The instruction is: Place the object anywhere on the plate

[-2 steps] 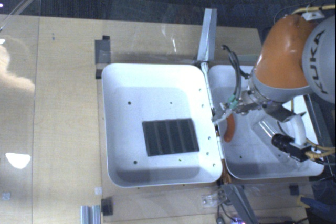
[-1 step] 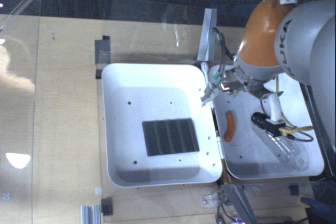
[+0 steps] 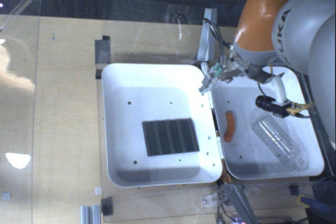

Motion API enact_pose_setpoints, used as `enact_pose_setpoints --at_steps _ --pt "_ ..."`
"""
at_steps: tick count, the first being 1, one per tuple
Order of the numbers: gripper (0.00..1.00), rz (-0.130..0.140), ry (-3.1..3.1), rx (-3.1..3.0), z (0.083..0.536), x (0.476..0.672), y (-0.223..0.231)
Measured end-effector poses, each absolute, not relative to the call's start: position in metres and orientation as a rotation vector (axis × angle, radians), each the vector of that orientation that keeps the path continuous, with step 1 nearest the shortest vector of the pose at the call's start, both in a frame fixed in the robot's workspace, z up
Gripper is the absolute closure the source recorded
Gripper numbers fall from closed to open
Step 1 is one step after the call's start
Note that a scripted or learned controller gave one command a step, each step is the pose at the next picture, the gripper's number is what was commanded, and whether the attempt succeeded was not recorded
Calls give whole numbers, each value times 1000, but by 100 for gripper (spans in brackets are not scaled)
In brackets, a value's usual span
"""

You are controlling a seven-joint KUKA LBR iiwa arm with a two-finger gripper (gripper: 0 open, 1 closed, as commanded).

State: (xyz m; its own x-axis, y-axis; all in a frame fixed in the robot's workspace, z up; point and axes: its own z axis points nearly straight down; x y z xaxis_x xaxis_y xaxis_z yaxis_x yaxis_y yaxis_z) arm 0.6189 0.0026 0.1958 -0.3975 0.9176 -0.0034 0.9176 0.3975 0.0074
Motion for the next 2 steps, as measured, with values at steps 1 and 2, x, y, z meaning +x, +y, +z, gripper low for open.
enact_pose_setpoints --at_steps 1,2 --pt "0 4 2512 1883 185 572 -7" --pt "0 5 2389 2035 190 539 -26"
